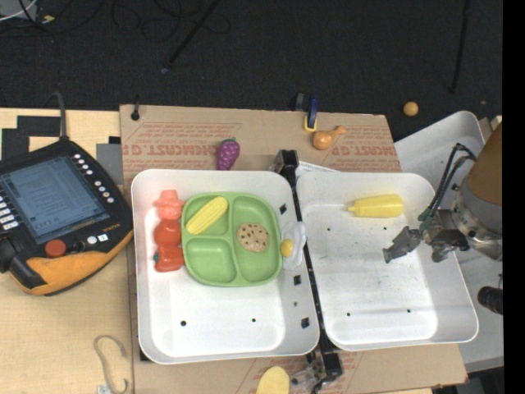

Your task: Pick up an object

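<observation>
My gripper hangs over the right side of the right bin, open, with nothing between its fingers. A yellow toy corn-like piece lies at the back of that bin, up and to the left of the gripper and apart from it. In the left bin a green divided plate holds a yellow corn cob and a cookie. A red and pink toy lies left of the plate. A small yellow item rests against the bin's right wall.
Behind the bins, purple grapes and an orange pear-shaped toy lie on cardboard. A yellow object sits at the front edge. A teach pendant rests on the bench at left. An orange ball lies far back right.
</observation>
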`<state>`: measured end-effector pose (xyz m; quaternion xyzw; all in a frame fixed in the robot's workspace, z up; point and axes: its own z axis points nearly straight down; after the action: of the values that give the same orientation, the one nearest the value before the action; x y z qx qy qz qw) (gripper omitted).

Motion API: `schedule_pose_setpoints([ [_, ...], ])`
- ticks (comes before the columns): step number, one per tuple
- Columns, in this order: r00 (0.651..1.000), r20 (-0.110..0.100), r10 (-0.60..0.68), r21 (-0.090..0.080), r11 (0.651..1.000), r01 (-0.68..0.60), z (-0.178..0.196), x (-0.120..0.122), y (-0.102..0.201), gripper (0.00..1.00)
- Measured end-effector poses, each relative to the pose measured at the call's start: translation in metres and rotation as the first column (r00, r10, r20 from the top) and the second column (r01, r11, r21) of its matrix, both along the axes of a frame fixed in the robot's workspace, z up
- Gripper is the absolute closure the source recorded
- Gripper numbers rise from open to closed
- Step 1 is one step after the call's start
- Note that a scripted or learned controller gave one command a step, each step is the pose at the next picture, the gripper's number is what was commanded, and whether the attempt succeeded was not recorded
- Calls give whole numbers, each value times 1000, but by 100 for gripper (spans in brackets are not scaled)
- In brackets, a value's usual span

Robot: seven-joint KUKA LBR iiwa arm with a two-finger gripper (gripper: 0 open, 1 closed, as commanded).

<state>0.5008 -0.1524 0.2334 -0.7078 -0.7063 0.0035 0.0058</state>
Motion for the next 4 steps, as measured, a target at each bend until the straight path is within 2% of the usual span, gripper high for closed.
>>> schedule_pose_setpoints([
  [1, 1000, 10, 2, -2, 1000, -2, 5, 2, 0, 0],
  [3, 1000, 6, 3, 0, 1000, -3, -85, -6, -2, 0],
  [4, 1000, 8, 3, -1, 1000, -3, -147, -11, 2, 0],
])
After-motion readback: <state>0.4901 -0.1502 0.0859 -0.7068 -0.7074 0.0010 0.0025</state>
